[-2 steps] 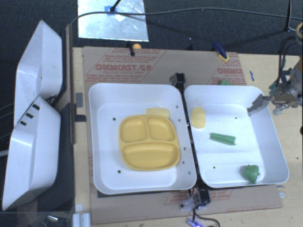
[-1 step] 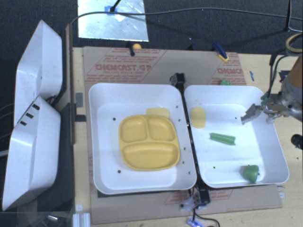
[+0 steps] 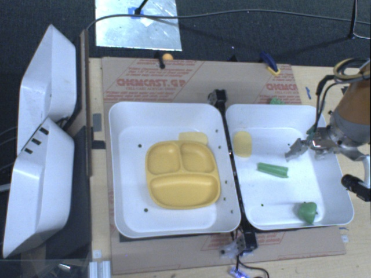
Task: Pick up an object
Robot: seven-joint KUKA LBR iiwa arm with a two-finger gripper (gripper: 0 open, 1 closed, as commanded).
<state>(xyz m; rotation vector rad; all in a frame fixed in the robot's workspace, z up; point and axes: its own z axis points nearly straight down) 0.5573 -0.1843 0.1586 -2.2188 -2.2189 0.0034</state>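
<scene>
A dark carpet-like floor surrounds the bench (image 3: 191,68), whose top is covered with brown board printed in red lettering. A shiny metal sheet (image 3: 137,15) lies on the floor beyond the bench, and thin black cables cross above it. At the left edge stand two bulky white casings (image 3: 40,138), one behind the other. Small clamps sit on the far edge of the board, one with an orange knob (image 3: 167,57) and one blue and yellow (image 3: 270,64).

Two shallow white bins sit side by side, joined by a black strip between them. The left bin (image 3: 124,161) holds a yellow divided tray (image 3: 182,175) with three compartments, lying flat near the middle, and a pale yellow flat piece (image 3: 193,137) just behind it, touching or nearly touching its far rim.

The right bin (image 3: 333,196) holds a pale yellow oblong piece (image 3: 242,144) near its left wall, a green stick-like object (image 3: 272,169) lying near the centre, and a green rounded object (image 3: 308,212) in the near right corner.

The gripper (image 3: 297,148) reaches in from the right over the right bin, tilted toward the left, its tip just above and to the right of the green stick, apart from it. Whether its jaws are spread or closed I cannot tell; nothing is seen between them
</scene>
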